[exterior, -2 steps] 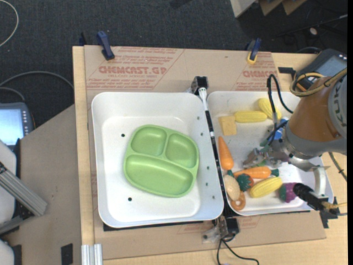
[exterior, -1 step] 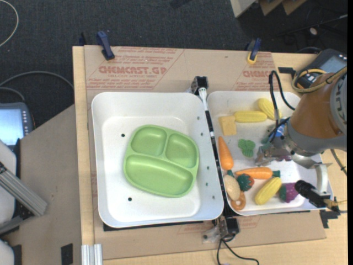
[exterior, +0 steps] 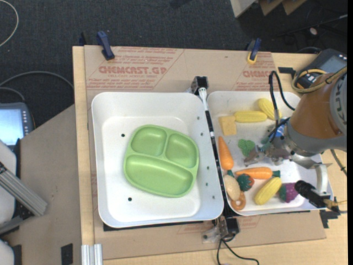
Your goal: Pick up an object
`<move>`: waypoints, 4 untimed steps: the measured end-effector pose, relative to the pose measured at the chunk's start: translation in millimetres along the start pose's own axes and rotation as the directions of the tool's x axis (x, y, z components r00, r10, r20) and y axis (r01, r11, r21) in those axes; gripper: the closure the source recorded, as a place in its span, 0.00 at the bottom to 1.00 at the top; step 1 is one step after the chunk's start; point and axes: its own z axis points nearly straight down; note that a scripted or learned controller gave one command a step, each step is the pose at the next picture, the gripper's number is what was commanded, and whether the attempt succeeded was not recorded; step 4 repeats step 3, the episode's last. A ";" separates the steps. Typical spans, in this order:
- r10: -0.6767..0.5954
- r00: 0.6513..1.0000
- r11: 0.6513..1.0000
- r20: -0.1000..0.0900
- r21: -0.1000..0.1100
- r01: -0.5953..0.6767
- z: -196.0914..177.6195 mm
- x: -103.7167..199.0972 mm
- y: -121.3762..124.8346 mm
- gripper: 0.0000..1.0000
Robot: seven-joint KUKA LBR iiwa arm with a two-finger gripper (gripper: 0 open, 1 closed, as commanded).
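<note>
Pincer [exterior: 263, 152] sits low in the right bin [exterior: 234, 99] among toy food, beside the broccoli [exterior: 246, 146] and above a carrot [exterior: 255, 173]; its grip state cannot be determined.

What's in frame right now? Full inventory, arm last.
bins: 2, white, side by side on the bench
plate: 1, green, three compartments, in left bin
corn: 3, yellow, right bin, two at back, one at front
carrots: 2, orange, right bin, centre-left
cheese: 1, pale yellow, right bin, back left
broccoli: 1, green, right bin, middle
clamps: 2, blue, back edge of bench
arm: 1, grey and orange, over right bin
gripper: 1, low by the broccoli
</note>
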 end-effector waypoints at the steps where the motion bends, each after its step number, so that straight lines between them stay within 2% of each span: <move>1: -0.002 1.000 1.000 -0.003 0.004 0.003 10.2 42.4 -43.5 0.00; 2: 0.001 1.000 1.000 0.003 -0.004 -0.001 -1.0 39.4 -40.7 1.00; 3: 0.000 1.000 1.000 0.003 -0.003 0.000 -0.4 39.5 -41.0 0.00; 4: 0.000 1.000 1.000 0.003 -0.003 0.000 -0.4 39.5 -41.0 0.00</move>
